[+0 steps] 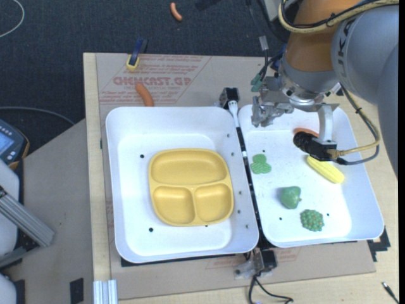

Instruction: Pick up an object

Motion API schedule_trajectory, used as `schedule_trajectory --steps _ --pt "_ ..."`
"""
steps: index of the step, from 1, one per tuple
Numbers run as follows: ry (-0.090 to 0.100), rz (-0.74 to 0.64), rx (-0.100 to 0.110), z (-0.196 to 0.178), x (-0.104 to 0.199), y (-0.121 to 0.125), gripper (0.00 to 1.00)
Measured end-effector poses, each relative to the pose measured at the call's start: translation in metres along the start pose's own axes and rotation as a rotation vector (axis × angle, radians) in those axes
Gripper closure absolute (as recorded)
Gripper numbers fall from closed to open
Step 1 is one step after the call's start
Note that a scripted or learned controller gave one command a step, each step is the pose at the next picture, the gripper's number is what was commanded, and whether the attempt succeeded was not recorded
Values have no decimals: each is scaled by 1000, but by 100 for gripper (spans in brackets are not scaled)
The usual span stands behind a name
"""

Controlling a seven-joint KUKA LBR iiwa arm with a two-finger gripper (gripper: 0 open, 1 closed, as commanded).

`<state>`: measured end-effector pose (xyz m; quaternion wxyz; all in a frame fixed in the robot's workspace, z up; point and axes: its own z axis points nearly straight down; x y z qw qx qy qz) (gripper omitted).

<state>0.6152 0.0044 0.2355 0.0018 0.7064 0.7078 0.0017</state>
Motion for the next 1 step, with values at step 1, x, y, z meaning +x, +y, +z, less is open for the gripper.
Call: schedule_trajectory --steps 1 --pt "0 3 9 15 -8 -9 100"
